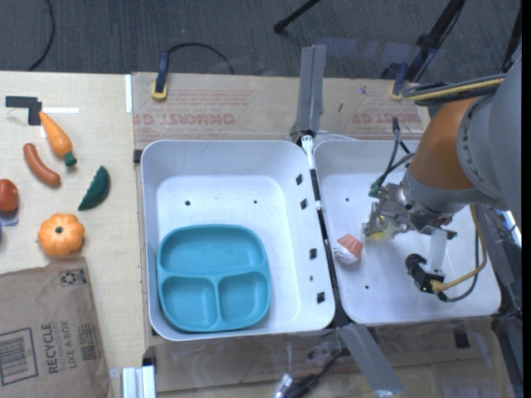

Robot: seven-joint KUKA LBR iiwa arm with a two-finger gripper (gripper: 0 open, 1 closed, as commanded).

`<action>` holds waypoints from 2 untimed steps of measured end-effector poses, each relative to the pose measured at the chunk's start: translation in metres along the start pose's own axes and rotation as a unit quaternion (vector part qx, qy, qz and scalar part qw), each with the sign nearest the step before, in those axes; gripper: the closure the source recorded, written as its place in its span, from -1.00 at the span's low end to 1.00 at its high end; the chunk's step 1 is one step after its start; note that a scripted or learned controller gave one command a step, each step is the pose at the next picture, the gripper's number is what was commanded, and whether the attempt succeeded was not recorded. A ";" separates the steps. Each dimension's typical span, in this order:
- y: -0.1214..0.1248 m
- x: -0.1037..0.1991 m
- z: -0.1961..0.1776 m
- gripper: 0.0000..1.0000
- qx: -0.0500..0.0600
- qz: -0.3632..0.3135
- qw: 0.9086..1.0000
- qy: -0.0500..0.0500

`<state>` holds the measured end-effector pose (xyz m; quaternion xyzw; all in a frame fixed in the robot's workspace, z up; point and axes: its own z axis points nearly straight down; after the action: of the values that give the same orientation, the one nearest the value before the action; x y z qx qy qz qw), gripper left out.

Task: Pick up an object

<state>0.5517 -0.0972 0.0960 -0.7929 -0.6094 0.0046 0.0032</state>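
Two white bins sit side by side on the worktop. The arm enters from the right of the frame over the right bin. A blue divided tray lies at lower centre in the left bin. The fingers hang at right centre; their state cannot be told. A small orange-and-white object lies just left of them, on the right bin floor

Two white bins, one blue tray, five toy foods.
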 end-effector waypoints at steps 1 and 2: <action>-0.015 0.005 -0.170 1.00 -0.003 -0.003 1.000 0.000; -0.018 -0.062 -0.181 1.00 -0.003 -0.014 1.000 0.000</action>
<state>0.5206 -0.1527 0.2772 -0.7845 -0.6202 0.0025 0.0009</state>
